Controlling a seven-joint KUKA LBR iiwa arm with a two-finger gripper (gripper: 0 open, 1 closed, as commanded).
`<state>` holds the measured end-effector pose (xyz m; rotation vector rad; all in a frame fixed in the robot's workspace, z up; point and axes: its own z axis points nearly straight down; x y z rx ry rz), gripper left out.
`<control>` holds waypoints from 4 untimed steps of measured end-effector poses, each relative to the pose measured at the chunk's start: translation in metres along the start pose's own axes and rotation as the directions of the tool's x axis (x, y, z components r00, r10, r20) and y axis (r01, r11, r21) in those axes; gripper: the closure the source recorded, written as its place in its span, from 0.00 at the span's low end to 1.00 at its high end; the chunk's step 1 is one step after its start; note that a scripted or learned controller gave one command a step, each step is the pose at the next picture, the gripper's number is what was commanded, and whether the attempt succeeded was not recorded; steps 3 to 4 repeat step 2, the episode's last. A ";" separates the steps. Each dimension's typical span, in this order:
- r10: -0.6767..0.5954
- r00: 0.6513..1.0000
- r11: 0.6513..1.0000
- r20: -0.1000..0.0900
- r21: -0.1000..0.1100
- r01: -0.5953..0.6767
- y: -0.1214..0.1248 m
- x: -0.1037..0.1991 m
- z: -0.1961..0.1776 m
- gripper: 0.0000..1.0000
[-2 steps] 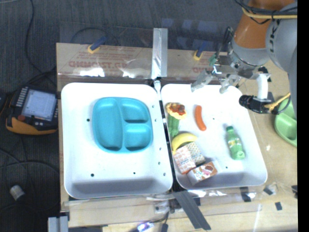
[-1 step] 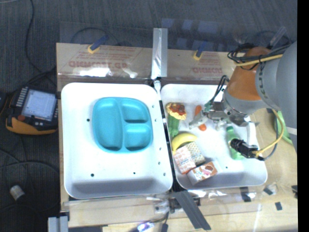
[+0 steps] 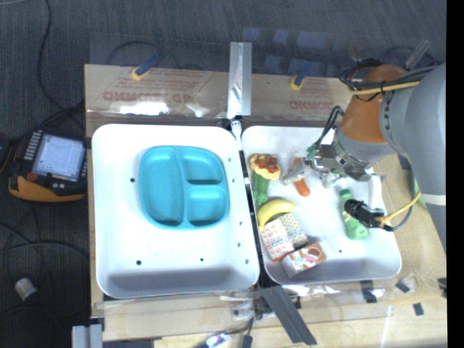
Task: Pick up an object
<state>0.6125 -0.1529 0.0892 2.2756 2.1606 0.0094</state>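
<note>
Gripper (image 3: 313, 167) low in right bin (image 3: 384, 263), finger state unclear, grey carpet (image 3: 72, 27) around bench.

End effector (image 3: 310, 167) fingers obscured; arm (image 3: 424, 133) cut off at right edge.

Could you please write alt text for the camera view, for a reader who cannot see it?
A grey robot arm with an orange band reaches from the right over the right white bin, its gripper above toy food: a banana, a small orange piece, a green item and small packets. The left white bin holds a blue divided tray.
</note>
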 end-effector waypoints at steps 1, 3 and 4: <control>0.000 1.000 1.000 -0.003 -0.003 0.000 0.001 0.001 -0.010 1.00; -0.008 1.000 1.000 0.004 0.008 0.008 0.033 0.009 -0.126 1.00; -0.008 1.000 1.000 0.004 0.008 0.008 0.033 0.009 -0.126 1.00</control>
